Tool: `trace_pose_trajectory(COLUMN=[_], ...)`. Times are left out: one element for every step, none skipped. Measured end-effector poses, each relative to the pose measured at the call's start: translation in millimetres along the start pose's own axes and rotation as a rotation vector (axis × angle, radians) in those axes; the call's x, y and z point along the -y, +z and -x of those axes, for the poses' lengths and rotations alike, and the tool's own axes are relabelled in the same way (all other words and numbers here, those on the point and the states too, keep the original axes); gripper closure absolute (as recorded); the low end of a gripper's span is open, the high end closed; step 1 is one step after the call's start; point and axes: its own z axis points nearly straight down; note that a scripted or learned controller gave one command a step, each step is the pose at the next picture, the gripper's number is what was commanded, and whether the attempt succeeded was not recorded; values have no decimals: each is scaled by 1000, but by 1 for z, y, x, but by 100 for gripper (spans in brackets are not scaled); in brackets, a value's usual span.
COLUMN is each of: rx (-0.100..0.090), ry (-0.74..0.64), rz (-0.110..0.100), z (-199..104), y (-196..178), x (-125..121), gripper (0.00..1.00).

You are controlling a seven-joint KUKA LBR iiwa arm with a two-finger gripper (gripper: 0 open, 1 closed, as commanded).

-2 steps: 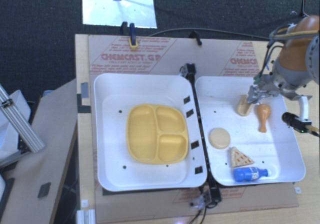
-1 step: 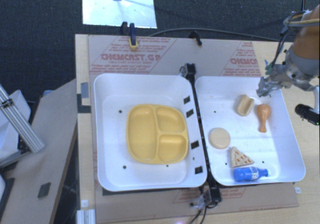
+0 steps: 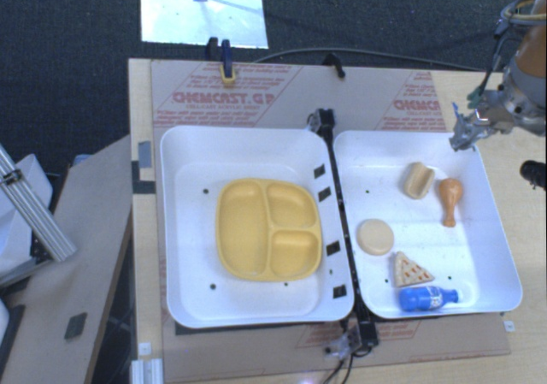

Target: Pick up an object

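The gripper (image 3: 462, 136) hangs over the far right corner of the right bin (image 3: 491, 194). It is small and blurred at this angle, so whether it is spread or closed cannot be told, and nothing can be seen caught in it.

The nearest candidates are a bread roll (image 3: 418, 180) and a toy chicken drumstick (image 3: 449, 200), lying just beside each other below the tool. Farther off sit a round cookie (image 3: 374, 237), a pizza slice (image 3: 411, 271) and a blue bottle (image 3: 428, 298) along the near wall.

The drumstick looks the surest target. Its long axis runs roughly from far to near, with the fat end far and the thin bone end near. The arm would do well to descend above the fat end, closing across that axis, clear of the roll.

The left bin (image 3: 188, 160) holds a yellow divided plate (image 3: 268, 228).
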Motion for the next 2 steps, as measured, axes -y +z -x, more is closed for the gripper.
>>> trace_pose_trajectory(rx=[-1, -3], ry=[0, -4], rz=[-3, -5], z=[0, -47], y=[-18, -10], x=[-1, -7], gripper=[100, 100])
